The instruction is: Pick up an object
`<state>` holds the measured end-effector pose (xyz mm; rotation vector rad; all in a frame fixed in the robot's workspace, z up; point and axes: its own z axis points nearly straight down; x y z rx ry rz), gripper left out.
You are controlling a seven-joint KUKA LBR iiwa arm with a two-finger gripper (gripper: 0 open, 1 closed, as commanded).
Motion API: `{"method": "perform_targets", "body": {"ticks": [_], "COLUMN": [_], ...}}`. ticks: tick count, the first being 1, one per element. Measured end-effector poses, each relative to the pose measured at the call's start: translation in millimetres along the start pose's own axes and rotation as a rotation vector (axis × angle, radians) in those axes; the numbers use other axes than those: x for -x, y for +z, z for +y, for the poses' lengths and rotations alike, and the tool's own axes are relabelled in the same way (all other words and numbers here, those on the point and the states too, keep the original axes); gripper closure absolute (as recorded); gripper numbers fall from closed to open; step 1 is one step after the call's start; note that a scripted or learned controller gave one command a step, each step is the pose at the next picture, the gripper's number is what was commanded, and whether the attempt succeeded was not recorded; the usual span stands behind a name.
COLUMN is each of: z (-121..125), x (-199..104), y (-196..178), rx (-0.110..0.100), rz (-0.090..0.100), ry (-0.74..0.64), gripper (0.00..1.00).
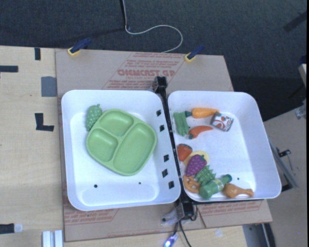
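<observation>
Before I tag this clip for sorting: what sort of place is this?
Probably a robot-grasping test bench: two shallow white plastic bins clipped on cardboard, small toy foods, and a green divided plastic plate.

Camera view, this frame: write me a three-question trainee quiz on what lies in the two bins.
1. True or false: the green divided plate lies in the left bin.
2. Which lies nearest the small can? A the purple grapes; B the orange carrot; C the green grape bunch.
3. Fill in: the green grape bunch touches the plate's upper ____ edge.

Key: 1 true; 2 B; 3 left.
</observation>
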<state>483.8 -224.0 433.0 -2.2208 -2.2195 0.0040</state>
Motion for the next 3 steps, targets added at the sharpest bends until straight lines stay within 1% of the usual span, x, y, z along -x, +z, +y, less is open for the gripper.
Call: {"method": "perform_targets", "body": {"ticks": [1, 2, 3], "z": [0, 23, -1], "x": [0, -8, 0], "y": [18, -110, -17], "rx": [0.001, 0.018, -0.006], "rz": [0.000, -0.006, 0.003], "ry": [-0.001, -0.005, 0.002], "gripper": [1.00, 1.00, 1.00]}}
